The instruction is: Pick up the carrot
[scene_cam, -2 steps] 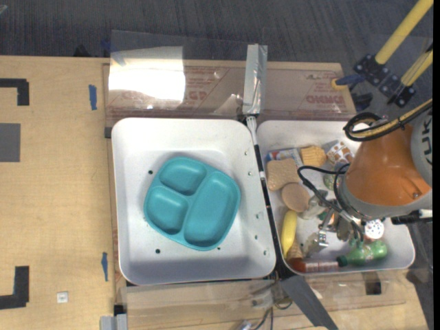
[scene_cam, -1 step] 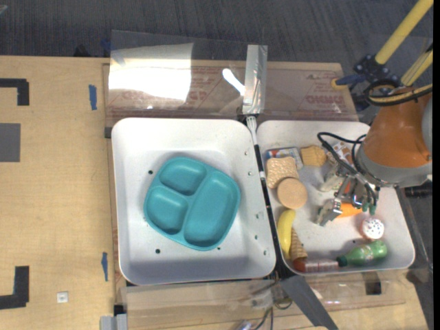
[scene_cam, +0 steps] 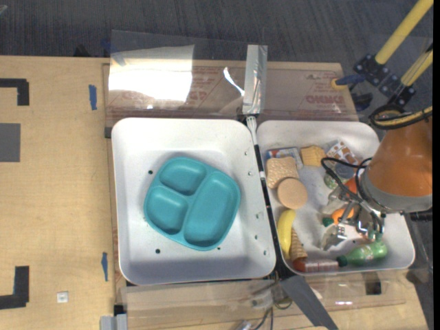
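Camera view: on the surface, the left bin holds a teal divided plate. Over the right bin, the end effector hangs low among toy foods; its state I cannot tell. An orange piece, possibly the carrot, lies beside it.
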`<state>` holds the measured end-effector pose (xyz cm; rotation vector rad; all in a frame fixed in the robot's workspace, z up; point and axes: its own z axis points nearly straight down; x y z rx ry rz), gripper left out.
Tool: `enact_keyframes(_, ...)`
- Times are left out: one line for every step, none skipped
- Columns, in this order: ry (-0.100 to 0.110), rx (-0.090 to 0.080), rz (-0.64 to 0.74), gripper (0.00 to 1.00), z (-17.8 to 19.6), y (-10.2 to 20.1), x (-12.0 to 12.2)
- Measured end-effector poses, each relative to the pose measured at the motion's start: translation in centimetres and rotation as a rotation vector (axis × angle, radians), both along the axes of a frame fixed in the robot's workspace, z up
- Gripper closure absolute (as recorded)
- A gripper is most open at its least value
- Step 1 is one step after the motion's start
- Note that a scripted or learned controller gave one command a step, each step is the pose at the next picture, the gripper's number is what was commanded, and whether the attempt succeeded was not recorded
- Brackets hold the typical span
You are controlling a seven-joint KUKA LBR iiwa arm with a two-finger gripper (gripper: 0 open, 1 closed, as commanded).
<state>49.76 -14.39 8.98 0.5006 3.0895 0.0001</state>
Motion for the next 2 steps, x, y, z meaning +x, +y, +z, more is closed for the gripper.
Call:
enact_keyframes(-0.012,-0.003,0.001,1.00,1.2,0.0,0.4)
enact_keyframes(-0.005,0.000,0.045,1.00,14.3,4.9,-0.1)
